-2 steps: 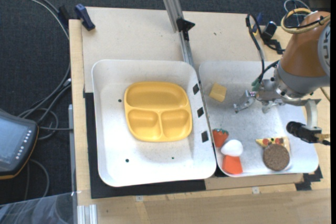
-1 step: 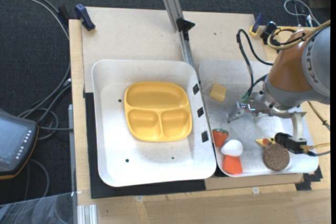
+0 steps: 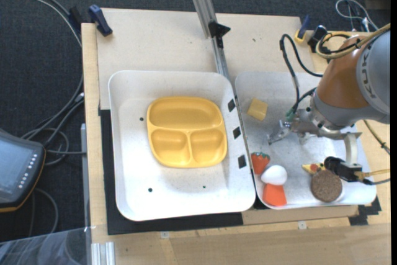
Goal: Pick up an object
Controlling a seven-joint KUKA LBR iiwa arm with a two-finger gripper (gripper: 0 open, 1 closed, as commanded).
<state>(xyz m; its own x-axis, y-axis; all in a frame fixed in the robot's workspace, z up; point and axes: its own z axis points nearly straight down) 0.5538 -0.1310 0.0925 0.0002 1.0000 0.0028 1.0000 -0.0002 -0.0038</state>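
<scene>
Cube (image 3: 258,110), tan and small, sits in the right bin (image 3: 273,80) near its upper left, to the left of the end effector (image 3: 280,131) and a little above it in view. Whether its fingers are spread cannot be told; nothing shows between them.

Single fixed camera above bench (image 3: 155,34), slanted down over both bins (image 3: 124,152).
</scene>
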